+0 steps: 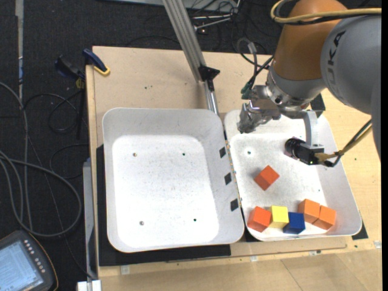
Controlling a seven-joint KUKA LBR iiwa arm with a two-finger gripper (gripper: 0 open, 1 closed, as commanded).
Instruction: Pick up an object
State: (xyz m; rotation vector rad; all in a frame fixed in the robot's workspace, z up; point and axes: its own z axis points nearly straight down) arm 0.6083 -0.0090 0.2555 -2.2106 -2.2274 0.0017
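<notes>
Counter (151,90): pale board carrying both bins, dark floor and cables all round it.

Arm (351,47): in from the right, orange band above the wrist. Its upper part is cut off by the top and right edges.

Left bin (115,120): to the left of the fingers (245,125), across the seam between the bins.

Right bin (291,190): the fingers are over its far left corner, just beside the seam. The wrist hides part of the far rim.

Fingers: a dark lump against the white rim, so I can't tell whether they are spread or closed. Nothing visible between them.

Pole (182,26): slanted metal bar, behind the fingers and to their left, coming down to the counter near the seam.

Pendant (18,265): far to the near-left of the fingers, cut off by the frame's corner.

Lone orange cube (266,177): in the right bin, nearer the camera than the fingers and slightly right of them. Clear gap, no contact, tilted on the bin floor.

Cube row along the near wall, well apart from the fingers:
- red-orange cube (260,218), almost straight towards the camera from the fingers
- yellow cube (279,214), touching it
- blue cube (295,223), overlapping the yellow one's near corner
- two orange cubes (311,209) and (327,217), furthest right; can't tell whether they touch

Clamp (92,60): blue and yellow, at the counter's far left corner, well left of the fingers. Detail is too small to read.
</notes>
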